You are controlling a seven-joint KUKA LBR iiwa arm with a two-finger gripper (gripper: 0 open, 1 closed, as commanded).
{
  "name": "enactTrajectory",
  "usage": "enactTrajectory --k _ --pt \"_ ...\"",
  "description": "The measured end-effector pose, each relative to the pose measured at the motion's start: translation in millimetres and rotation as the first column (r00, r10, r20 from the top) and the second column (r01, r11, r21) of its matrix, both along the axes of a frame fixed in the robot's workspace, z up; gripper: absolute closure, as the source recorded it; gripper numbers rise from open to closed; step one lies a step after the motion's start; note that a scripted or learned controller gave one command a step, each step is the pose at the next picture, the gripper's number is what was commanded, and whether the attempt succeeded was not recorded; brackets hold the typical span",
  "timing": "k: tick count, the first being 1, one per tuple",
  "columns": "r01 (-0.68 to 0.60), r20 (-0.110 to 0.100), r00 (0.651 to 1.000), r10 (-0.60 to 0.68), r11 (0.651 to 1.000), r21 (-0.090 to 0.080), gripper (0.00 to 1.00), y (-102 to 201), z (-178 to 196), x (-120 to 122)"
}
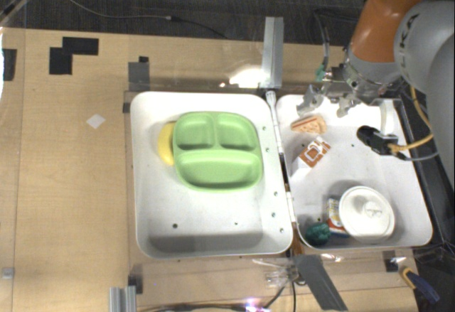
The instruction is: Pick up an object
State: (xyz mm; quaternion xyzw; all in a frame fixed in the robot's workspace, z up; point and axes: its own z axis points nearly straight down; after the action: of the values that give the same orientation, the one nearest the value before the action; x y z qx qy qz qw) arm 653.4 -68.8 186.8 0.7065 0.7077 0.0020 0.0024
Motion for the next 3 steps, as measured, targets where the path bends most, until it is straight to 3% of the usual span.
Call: enactTrajectory --k 1,2,3 --pt "-0.079 0.002 0.997 0.079 0.997 -0.001 0.00 -21.1 -99.2 -0.3" --pt "-0.087 0.002 0.996 0.087 0.996 -0.002 0.00 -41.5 -98.6 -75.1" --pt "-0.141 -0.002 0.990 0.141 0.990 0.000 0.00 -53.6 -66.3 -113.4"
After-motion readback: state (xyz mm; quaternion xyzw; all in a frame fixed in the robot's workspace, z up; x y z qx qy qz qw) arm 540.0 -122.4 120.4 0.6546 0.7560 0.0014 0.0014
